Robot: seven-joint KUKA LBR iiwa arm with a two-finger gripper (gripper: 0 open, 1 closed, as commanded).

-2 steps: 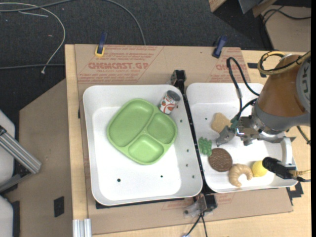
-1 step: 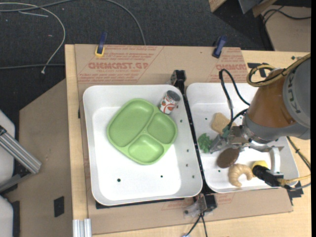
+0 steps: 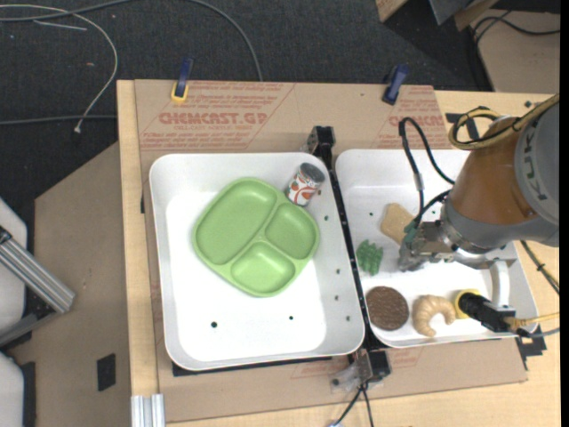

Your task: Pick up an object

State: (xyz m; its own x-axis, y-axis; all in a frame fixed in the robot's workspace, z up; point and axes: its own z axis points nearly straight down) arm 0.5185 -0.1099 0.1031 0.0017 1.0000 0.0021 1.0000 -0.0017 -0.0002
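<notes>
The claw point(image 3: 411, 258) hangs low over the right bin point(image 3: 356, 172); whether it grips anything I cannot tell, because the arm's grey wrist covers it. Just beside it, on its left, sits a small green toy point(image 3: 369, 256), leafy and lumpy, its long axis running roughly up and down the bin. Behind the claw lies a tan wedge point(image 3: 396, 221). In front rest a brown round cookie point(image 3: 388, 307) and a pale croissant point(image 3: 434, 312), curled, lying side by side.
</notes>
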